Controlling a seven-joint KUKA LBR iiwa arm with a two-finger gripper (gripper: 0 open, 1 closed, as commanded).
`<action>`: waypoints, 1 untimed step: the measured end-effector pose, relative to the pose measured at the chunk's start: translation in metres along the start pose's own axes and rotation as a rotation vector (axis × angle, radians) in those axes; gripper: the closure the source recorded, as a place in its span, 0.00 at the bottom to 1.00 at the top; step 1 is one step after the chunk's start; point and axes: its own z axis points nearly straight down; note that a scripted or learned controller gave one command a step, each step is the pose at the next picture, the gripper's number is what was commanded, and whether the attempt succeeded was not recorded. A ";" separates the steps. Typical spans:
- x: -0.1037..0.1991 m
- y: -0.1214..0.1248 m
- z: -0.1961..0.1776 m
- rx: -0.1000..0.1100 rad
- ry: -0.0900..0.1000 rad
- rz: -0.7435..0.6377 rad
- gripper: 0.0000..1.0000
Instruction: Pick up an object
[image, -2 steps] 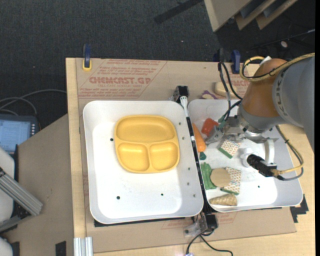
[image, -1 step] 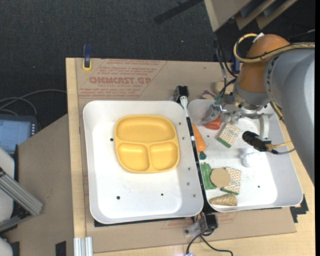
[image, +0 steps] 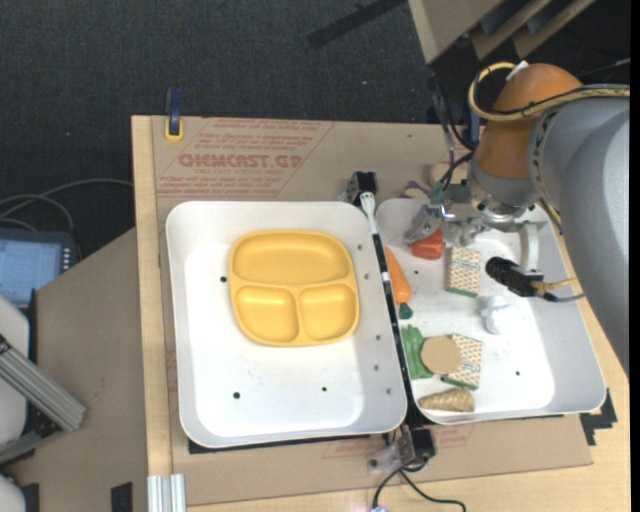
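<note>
Desk (image: 250, 150) carries two white bins side by side; left bin (image: 200, 340) holds a yellow divided plate (image: 294, 285); right bin (image: 560, 370) holds the small items; my arm (image: 585, 150) reaches in over its far end; my tool (image: 455, 222) hangs low there, just beside a red piece (image: 429, 245); whether it is spread or pinching, I cannot tell; carrot (image: 399, 278) lies along the divider; cookie (image: 440, 354) and cone (image: 446, 401) sit nearer the front.
</note>
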 end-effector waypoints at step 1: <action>0.001 -0.001 -0.009 0.002 0.000 -0.001 1.00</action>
